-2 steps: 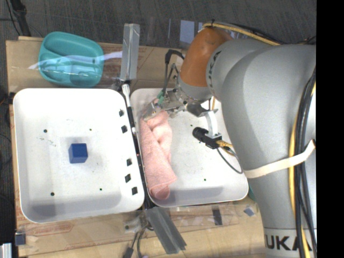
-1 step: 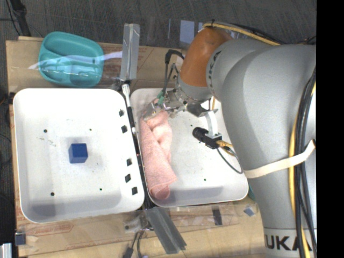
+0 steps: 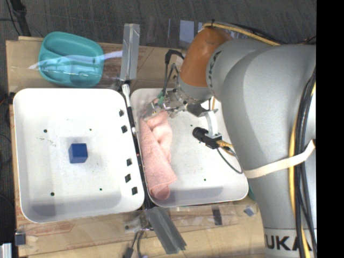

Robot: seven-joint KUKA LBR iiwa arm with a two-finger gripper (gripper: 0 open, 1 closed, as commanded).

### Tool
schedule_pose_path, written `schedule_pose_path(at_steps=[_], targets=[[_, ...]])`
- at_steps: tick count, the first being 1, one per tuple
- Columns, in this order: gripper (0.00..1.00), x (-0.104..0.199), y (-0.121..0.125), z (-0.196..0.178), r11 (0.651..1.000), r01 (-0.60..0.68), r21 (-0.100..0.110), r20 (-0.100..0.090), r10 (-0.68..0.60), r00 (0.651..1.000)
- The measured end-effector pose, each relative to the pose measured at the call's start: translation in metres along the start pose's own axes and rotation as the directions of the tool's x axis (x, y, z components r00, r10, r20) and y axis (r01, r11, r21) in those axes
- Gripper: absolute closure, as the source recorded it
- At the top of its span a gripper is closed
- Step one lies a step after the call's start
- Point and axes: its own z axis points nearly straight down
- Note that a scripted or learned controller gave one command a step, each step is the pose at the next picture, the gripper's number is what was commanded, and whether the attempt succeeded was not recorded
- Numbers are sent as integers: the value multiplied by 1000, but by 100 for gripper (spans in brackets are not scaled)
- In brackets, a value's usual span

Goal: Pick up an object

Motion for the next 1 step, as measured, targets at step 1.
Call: schedule_pose_path(at_steps=[1], targets=[[0, 0, 0, 0, 1000, 0, 0, 0, 0, 1000]])
